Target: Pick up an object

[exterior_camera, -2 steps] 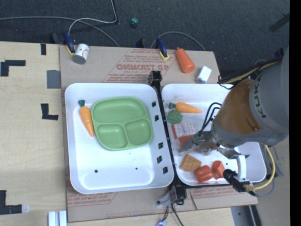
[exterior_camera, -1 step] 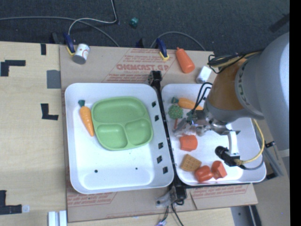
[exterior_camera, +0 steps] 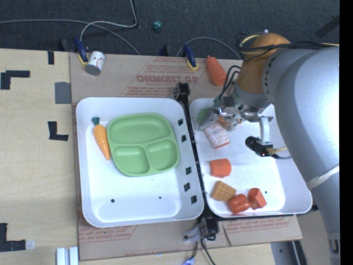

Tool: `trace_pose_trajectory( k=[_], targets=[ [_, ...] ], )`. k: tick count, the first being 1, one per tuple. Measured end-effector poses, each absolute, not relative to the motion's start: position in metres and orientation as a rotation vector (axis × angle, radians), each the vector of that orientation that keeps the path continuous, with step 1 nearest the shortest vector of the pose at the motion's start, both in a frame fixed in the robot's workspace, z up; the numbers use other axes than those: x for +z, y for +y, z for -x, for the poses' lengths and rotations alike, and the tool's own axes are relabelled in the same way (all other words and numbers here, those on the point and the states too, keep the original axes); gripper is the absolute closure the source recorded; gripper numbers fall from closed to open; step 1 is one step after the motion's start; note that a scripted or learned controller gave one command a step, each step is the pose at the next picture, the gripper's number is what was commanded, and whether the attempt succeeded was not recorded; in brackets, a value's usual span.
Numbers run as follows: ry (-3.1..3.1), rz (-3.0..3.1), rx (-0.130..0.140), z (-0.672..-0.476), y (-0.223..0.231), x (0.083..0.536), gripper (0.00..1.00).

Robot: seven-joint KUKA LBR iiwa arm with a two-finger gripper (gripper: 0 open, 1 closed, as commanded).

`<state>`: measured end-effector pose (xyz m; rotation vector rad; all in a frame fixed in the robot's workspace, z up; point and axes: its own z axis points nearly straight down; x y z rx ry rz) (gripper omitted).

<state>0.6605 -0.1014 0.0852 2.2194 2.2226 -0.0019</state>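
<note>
The grey arm (exterior_camera: 309,109) leans over the right bin (exterior_camera: 287,200), its gripper (exterior_camera: 229,115) low at the far left corner, just above a pale packet (exterior_camera: 216,136). Whether it has clamped, I cannot tell. Crowded against the bin wall, it might slip off the packet.

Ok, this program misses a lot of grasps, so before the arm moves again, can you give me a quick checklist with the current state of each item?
1. Gripper positioned over the right bin: ok, at its upper left part.
2. A target right at the gripper: ok, the pinkish packet lies just below it.
3. Packet between the fingers: cannot tell.
4. Finger opening: cannot tell, the wrist hides it.
5. Other items clear of the gripper: ok, the orange block, waffle piece and red pieces lie nearer the bin's front.
6. Left bin untouched: ok, green plate and carrot inside.
</note>
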Motion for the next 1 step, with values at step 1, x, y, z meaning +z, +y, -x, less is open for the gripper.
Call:
trace_pose_trajectory(
  k=[1],
  targets=[
    [2.233, -2.230, -0.013, -0.6662, -0.1080, 0.0847, 0.00]
  ],
)
